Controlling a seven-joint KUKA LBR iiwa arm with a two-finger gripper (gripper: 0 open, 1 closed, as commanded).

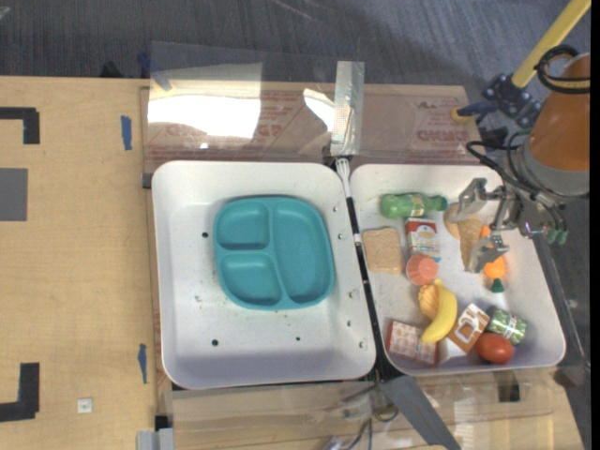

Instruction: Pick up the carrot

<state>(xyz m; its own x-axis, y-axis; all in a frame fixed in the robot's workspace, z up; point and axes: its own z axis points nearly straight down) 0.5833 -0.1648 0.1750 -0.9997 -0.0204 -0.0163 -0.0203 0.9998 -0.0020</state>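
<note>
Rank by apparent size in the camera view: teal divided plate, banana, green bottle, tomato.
1. teal divided plate, by far the largest
2. banana and green bottle: similar length, too close to rank
3. tomato, smallest

All lie at similar depth in the bins, so nearness barely skews this.

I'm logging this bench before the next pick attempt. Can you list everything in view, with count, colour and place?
Bins: 2, white, side by side on the bench.
Divided plate: 1, teal, left bin.
Bottle: 1, green, right bin, top.
Bread slice: 1, tan, right bin, left side.
Carton: 1, red and white, beside the bread.
Banana: 1, yellow, right bin, lower middle.
Tomato: 1, red, lower right corner.
Carrot: 1, orange, just under the gripper.
Arm: 1, grey and orange, right.
Gripper: 1, metal, over the right bin.
</note>
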